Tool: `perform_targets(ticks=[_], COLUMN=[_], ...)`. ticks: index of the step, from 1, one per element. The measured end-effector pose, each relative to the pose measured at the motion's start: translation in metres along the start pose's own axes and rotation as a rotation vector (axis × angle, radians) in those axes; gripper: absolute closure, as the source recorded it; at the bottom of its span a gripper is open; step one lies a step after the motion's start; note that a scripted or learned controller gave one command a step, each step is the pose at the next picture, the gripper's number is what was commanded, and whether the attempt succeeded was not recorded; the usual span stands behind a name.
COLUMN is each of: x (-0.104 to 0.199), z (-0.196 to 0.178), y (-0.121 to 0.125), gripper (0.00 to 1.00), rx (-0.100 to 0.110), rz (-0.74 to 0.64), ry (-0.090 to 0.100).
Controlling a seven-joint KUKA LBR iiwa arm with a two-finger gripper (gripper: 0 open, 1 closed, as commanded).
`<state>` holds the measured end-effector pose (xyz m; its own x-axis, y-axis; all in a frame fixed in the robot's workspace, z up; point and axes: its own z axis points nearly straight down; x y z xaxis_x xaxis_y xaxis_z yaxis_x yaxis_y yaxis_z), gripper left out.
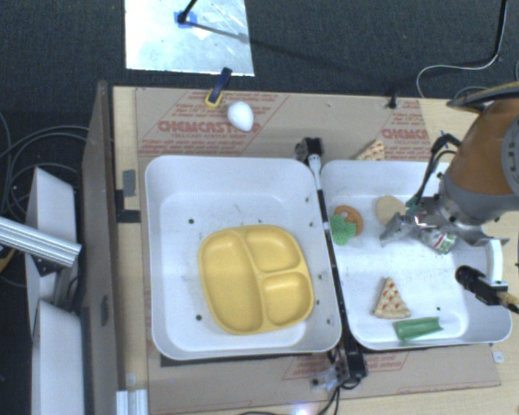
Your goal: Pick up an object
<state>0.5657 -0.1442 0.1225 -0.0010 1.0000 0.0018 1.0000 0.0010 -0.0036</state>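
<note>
My gripper (404, 226) hangs low over the right bin (467, 180), near its middle, with the grey arm and its orange band coming in from the right. Just to its upper left lies a tan round cookie (387, 206). Further left, against the bin's left wall, is an orange and green toy vegetable (346, 222). A pizza slice (390, 299) lies nearer the front, with a green pod (417, 327) at the front wall. A small green and red thing (443, 241) shows right under the wrist; what it is I cannot tell.
The left bin (182, 188) holds a yellow divided plate (255, 277). On the cardboard behind the bins lie a white egg (240, 115), a blue and yellow tool (217, 88) and a cracker wedge (372, 151). Cables run along the bench's left side.
</note>
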Motion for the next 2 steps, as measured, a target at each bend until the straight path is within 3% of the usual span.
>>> perform_targets(ticks=[1, 2], x=[0.019, 0.017], z=[0.038, 0.027], y=[0.072, 0.069], gripper=[0.0, 1.0], rx=[-0.012, -0.009], rz=[-0.007, -0.007], ry=[-0.004, -0.003])
